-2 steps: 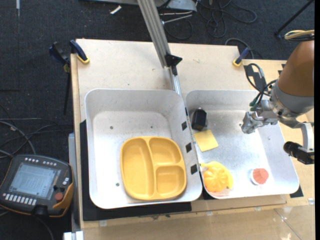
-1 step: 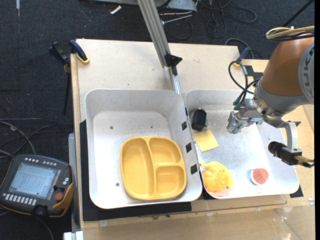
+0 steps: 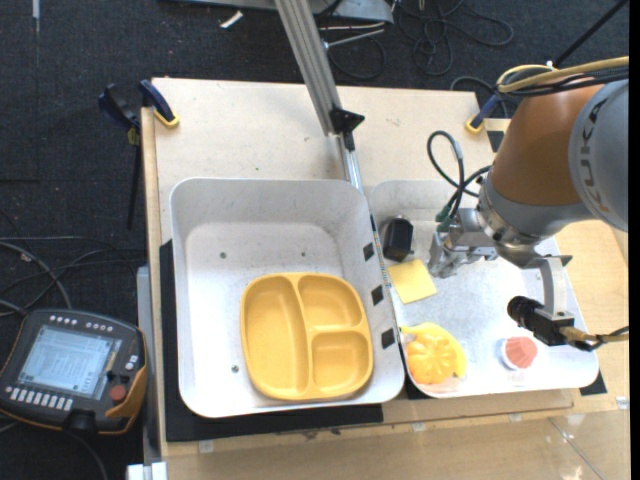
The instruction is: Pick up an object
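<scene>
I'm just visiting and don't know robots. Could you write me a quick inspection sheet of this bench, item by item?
Surface: pale bench bearing two shallow white bins, left bin and right bin.
Job's things: in the right bin, a yellow flat block, a small black object, a yellow flower-shaped toy and a small pink-red piece.
Clutter: yellow divided tray lying in the left bin.
Grippers: the tool sits over the right bin beside the yellow block; nothing seen held.
Cables: black loop by the arm; more cables on the floor.
Surroundings: control pendant on dark carpet; metal pole; clamps on the bench corner.
</scene>
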Motion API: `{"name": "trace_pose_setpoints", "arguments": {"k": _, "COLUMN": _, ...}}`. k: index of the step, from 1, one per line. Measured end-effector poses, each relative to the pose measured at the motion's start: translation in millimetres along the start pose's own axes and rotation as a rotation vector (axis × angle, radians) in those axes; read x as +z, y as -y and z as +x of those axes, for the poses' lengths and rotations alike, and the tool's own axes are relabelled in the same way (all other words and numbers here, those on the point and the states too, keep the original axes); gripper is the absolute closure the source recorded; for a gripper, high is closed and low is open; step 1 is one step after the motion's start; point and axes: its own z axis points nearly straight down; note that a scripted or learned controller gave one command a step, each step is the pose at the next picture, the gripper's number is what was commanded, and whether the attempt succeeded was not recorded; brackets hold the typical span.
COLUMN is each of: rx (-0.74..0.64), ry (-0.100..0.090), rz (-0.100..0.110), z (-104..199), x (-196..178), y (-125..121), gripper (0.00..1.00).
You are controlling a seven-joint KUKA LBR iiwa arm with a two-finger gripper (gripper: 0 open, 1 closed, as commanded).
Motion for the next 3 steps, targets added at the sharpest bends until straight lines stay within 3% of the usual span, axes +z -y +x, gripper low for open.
{"name": "trace_pose_setpoints", "arguments": {"k": 2, "rx": 0.0, "ry": 0.0, "rz": 0.001, "z": 91.3, "x": 3.7, "y": 20.3, "gripper": 1.0}}
{"name": "trace_pose_setpoints", "arguments": {"k": 3, "rx": -0.002, "ry": 0.0, "rz": 0.0, "z": 153.2, "x": 3.2, "y": 29.3, "gripper": 1.0}}
